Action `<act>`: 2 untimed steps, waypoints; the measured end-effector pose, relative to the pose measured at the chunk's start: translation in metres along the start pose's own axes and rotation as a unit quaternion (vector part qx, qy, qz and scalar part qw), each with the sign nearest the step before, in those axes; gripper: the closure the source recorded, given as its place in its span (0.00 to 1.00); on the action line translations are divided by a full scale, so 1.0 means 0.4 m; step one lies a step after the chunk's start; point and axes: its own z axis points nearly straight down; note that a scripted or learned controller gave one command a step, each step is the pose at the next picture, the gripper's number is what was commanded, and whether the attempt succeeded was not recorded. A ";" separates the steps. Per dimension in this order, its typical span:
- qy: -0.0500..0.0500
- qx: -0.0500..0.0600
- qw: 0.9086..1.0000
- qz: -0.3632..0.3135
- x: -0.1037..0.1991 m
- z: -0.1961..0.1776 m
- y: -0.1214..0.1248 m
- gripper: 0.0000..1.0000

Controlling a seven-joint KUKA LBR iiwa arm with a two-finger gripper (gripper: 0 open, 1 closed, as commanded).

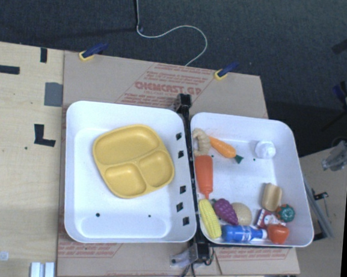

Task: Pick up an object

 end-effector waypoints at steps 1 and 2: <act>0.003 0.002 1.000 -0.009 0.309 -0.050 0.005 1.00; 0.003 0.006 1.000 -0.006 0.479 0.099 0.000 1.00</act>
